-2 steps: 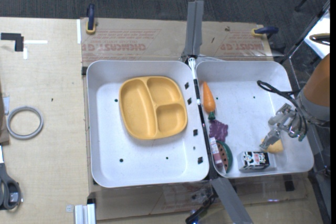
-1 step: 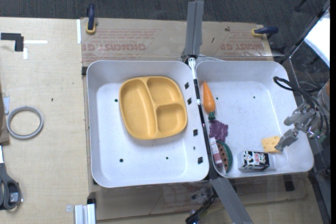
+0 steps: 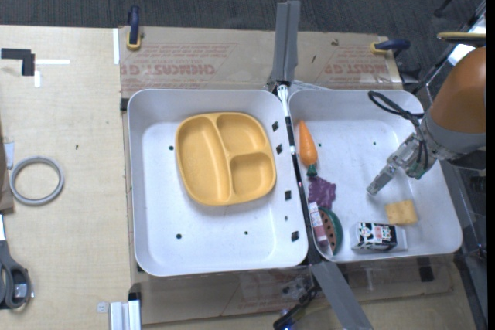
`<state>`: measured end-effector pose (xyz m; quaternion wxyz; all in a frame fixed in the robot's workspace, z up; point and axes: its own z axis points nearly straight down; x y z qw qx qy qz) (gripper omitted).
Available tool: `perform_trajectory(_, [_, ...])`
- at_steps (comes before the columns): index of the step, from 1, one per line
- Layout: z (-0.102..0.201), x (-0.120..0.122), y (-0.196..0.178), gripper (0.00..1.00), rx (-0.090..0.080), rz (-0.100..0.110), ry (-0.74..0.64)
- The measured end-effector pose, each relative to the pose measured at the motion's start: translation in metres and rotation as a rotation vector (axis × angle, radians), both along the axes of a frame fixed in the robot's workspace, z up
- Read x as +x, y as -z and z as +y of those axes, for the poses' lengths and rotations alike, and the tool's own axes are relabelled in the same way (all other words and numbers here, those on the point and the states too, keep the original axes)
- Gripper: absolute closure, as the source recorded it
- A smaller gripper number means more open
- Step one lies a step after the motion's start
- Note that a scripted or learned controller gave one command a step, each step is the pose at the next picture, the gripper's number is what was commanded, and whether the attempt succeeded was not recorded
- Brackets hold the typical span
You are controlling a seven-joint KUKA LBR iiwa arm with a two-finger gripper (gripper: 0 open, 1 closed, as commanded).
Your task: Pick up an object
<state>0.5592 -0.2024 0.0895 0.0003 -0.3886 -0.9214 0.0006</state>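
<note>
My gripper (image 3: 378, 183) hangs low over the right bin (image 3: 363, 124), right of its middle, with its tip pointing down and to the left. No object shows at its tip. A tan cracker-like piece (image 3: 401, 212) lies just below and to the right of it. A black-and-white carton (image 3: 377, 236) lies at the bin's front edge. Along the bin's left wall sit an orange carrot (image 3: 307, 144), purple grapes (image 3: 321, 192) and a watermelon slice (image 3: 331, 232).
The left bin (image 3: 155, 236) holds a yellow divided plate (image 3: 227, 158). A grey divider bar (image 3: 287, 50) runs between the bins at the back. On the bench to the left lie a grey ring (image 3: 34, 180) and scissors (image 3: 14, 284). A black cable (image 3: 394, 106) loops over the right bin's back corner.
</note>
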Motion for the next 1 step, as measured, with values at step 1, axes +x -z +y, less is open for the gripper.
perform_trajectory(1, [-0.0054,0.0599,-0.0003,0.00,0.000,-0.001,-0.051])
